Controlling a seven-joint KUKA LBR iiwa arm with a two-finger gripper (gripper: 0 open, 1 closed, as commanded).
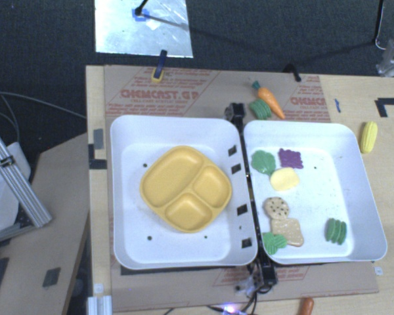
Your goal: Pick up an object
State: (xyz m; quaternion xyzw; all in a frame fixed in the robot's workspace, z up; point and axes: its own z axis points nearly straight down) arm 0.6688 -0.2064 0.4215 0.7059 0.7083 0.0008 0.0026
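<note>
Table (pixel 65 176): pale wood, with a printed brown cardboard sheet (pixel 177 92) under the bins. Floor around it was dark carpet (pixel 39 38). One shiny silver sheet (pixel 143 18) lay on the carpet at upper left of the frame. Aluminium framing (pixel 16 182) stood at the left edge.

Counts:
- Two white bins, side by side and touching: left bin (pixel 128 241), right bin (pixel 364 195).
- One yellow divided plate (pixel 186 188), three compartments, middle of the left bin.
- Seven toy food pieces in the right bin, mostly along its left side: leafy green piece (pixel 263 162), purple piece (pixel 289 157), pale yellow round (pixel 284 179), speckled cookie (pixel 276 207), tan toast piece (pixel 287 231), small green piece (pixel 273 243) touching the toast, ribbed green piece (pixel 335 231) apart at lower right.
- Outside the bins: one carrot (pixel 270 100) beside one dark green piece (pixel 260 109) above the bins; one yellow corn cob (pixel 368 137) to the right.

Claw: released or clenched could not be told.
</note>
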